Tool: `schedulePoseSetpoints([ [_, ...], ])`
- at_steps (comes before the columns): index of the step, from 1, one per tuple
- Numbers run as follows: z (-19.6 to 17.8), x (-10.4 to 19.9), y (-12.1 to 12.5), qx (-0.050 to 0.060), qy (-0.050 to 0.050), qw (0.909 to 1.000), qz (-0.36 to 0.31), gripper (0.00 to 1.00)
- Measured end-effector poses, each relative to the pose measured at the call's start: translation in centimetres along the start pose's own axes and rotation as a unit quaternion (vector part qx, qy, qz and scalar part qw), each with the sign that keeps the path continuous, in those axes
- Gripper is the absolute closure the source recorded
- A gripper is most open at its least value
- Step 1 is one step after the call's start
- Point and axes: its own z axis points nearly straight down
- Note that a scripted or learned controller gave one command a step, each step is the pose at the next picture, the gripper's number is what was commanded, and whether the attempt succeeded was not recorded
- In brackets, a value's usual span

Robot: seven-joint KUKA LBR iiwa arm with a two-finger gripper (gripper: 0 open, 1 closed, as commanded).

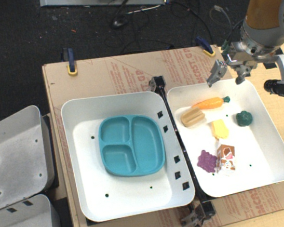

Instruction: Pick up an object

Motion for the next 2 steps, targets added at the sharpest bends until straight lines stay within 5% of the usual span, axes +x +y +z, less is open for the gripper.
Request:
schedulePoseSetpoints([
  [1, -0.7, 0.0, 0.2, -0.006, -0.001, 1.0, -0.001, 0.0],
  [2, 4.0, 0.9, 0.3, -0.004, -0.001, 1.0, -0.002, 0.0],
])
